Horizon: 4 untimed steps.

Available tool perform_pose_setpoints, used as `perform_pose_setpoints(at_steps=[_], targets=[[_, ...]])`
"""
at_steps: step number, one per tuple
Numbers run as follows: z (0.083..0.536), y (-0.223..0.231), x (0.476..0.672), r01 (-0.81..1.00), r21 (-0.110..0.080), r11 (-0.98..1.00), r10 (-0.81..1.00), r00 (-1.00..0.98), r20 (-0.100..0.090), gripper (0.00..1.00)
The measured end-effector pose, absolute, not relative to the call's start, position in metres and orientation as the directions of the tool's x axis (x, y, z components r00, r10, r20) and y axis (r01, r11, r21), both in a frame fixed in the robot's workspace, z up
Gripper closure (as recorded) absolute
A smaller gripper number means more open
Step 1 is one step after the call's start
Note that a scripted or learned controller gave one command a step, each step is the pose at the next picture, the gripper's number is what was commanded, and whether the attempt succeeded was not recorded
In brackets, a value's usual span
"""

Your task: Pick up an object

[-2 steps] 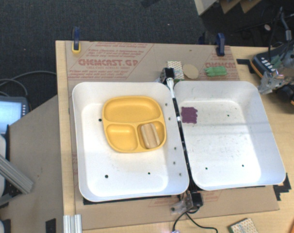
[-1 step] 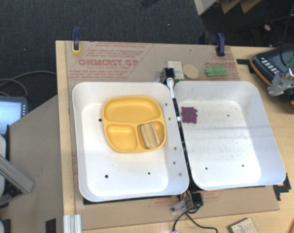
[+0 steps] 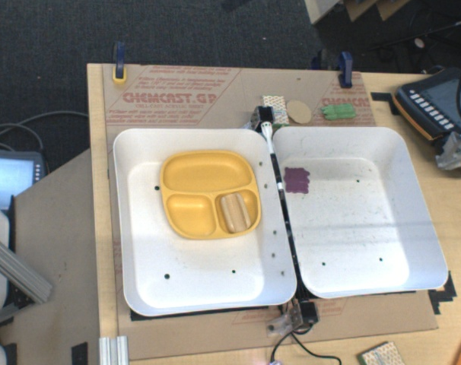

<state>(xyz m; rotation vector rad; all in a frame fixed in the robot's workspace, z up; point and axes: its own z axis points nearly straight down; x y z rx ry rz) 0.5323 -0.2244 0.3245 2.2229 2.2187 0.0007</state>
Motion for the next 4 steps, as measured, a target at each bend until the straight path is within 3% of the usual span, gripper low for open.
perform_pose_setpoints(at_steps=[1,2,3,4], targets=[[0.328,-0.224,0.477,1.000,-0.003,-0.003,1.000,0.003,0.002,1.00],[0.267,-0.184,0.534,1.000,-0.006,0.006,1.000,-0.006,0.004,1.00],[0.230,-0.115,0.591,1.000,0.000,0.008,1.000,-0.008,0.003,1.00],[0.288,-0.164,0.614,1.000,0.010,-0.003,1.000,0.003,-0.005,1.00]])
